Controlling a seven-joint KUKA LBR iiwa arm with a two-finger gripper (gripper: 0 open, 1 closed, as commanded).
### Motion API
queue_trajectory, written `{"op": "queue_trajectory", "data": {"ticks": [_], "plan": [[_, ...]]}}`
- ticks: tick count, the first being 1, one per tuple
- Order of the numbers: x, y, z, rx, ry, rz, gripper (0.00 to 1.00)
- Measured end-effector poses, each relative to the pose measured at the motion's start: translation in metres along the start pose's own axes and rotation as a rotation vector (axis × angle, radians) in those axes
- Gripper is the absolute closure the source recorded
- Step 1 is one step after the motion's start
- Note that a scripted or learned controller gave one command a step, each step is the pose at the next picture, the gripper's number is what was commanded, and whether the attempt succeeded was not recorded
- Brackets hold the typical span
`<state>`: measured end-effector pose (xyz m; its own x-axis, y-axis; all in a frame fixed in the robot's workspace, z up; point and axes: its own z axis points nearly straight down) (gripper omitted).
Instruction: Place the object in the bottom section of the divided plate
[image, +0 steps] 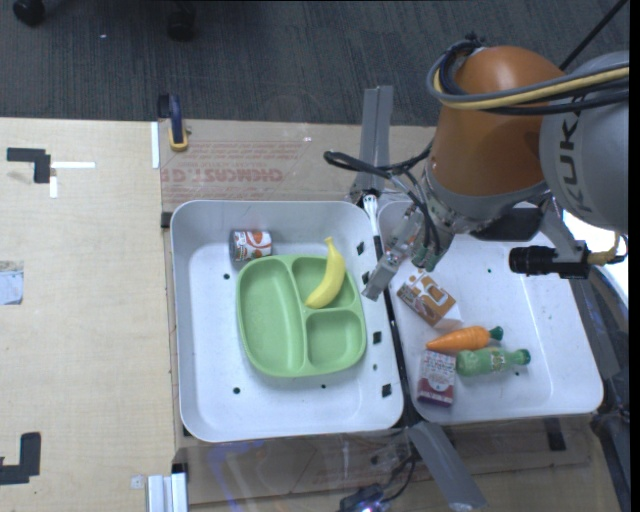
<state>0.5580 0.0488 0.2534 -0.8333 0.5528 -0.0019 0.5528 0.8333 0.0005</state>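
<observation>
1. The step in hand looks like the approach or pick-up: the gripper (400, 250) hangs over the seam between the two bins, at the upper left of the right bin (560, 390), and I can see nothing between its fingers.
2. Whether those fingers are open or closed I cannot tell — they are small and partly lost against the wrist cabling.
3. The divided plate (270, 320), green, sits in the left bin (200, 400); a banana (328, 275) lies across its upper right section, and the bottom section looks bare.
4. Which object is meant is unclear — perhaps the snack box (426, 300), nearest the gripper.
5. Next move, as I judge it: descend, close on a thing, then carry it left.
</observation>
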Motion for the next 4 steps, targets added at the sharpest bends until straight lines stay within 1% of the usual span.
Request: {"op": "queue_trajectory", "data": {"ticks": [1,2,3,4], "plan": [[0.019,0.089,0.094,0.0,0.001,0.037,0.0],[0.053,0.074,0.121,0.0,0.001,-0.504,0.0],[0.058,0.106,0.104,-0.002,-0.001,-0.72,0.0],[0.095,0.038,0.147,-0.002,0.001,-1.181,0.0]]}}
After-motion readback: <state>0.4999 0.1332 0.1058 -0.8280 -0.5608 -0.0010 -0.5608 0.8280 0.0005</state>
